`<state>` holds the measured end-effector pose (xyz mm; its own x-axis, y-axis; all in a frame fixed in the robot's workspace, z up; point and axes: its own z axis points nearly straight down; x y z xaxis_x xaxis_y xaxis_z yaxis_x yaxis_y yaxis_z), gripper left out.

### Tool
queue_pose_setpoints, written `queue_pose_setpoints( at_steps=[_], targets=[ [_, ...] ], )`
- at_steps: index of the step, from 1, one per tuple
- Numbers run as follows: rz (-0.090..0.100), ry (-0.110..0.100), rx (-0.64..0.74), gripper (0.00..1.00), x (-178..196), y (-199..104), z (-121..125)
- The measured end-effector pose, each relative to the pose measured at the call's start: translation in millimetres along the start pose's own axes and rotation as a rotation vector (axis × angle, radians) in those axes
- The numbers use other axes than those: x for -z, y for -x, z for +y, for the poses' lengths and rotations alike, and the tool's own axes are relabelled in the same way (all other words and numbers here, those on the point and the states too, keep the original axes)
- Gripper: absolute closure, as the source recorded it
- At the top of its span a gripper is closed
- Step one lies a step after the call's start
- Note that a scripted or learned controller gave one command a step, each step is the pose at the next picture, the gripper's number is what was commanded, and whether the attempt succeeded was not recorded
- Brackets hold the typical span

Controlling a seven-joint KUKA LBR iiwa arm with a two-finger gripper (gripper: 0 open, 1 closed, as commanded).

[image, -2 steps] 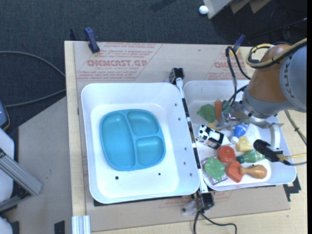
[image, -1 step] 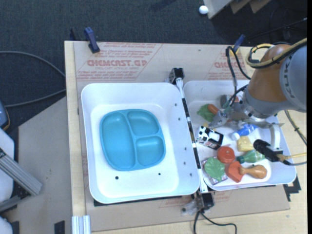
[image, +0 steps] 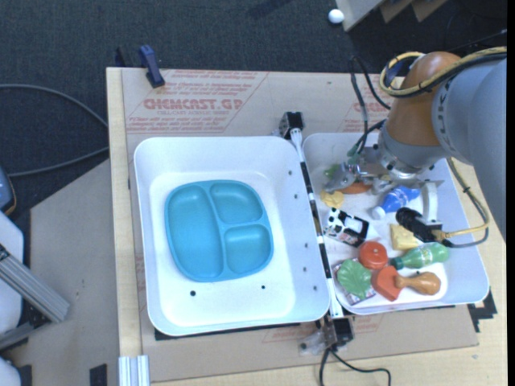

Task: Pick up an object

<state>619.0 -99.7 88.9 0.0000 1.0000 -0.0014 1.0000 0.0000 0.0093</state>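
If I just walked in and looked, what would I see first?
Probably the big blue plate with three sections, lying alone in the middle of the left bin. Next, the right bin, crowded with small colourful toys, such as a red tomato-like piece and a green bottle near its front. Over that bin's back part hangs the grey arm with its orange band.

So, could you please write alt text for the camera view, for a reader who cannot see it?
A grey robot arm with an orange band reaches from the right over the right white bin, which holds a clutter of small toys. The left white bin holds a blue divided plate.
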Motion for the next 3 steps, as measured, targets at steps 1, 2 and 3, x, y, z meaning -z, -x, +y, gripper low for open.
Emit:
queue_pose_setpoints(
  at_steps=[1, 2, 3],
  targets=[
    [0.012, -0.061, -0.008, 0.00, -11, 19, 37],
    [0.001, -0.029, -0.001, 1.00, 4, 20, 44],
    [0.002, -0.010, 0.001, 1.00, 96, -30, -26]
  ],
)
